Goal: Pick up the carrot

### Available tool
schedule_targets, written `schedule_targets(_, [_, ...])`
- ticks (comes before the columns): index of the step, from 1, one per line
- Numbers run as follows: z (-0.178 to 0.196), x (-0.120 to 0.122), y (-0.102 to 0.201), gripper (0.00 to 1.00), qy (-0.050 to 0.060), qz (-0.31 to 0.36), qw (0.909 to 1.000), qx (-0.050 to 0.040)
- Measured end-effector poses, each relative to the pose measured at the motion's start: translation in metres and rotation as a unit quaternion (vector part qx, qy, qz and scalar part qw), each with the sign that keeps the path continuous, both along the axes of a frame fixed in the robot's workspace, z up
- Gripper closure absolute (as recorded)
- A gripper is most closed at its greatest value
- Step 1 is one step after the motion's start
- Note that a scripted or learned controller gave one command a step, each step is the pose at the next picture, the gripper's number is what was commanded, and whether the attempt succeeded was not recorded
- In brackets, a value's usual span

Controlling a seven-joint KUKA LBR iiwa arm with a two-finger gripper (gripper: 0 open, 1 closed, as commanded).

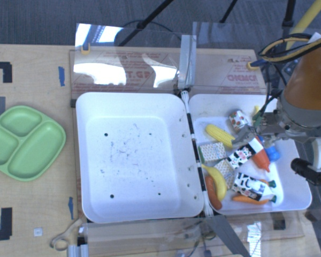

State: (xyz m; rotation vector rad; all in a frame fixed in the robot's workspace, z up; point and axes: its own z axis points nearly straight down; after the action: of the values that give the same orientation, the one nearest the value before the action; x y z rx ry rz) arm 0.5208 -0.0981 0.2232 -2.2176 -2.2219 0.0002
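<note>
A thin orange carrot [247, 199] lies flat near the front wall of the right bin [297, 197], just below a black-and-white carton [251, 183]. My gripper [251, 134] hangs low over the middle of that bin, above a cow-patterned carton [239, 155] and well behind the carrot. Nothing shows as lifted in it. The grey arm with its orange band [307, 84] reaches in from the right.
The right bin also holds a corn cob [219, 134], a small can [237, 120], a banana [218, 180], a red-orange piece [212, 193], an orange cone-shaped piece [261, 159] and a blue piece [273, 154]. The left bin [91, 111] adjoins it. A green divided plate [24, 142] sits far left.
</note>
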Motion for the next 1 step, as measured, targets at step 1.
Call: schedule_targets(1, [-0.0736, 0.0923, -0.0254, 0.00, -0.002, 0.013, 0.9999, -0.0010])
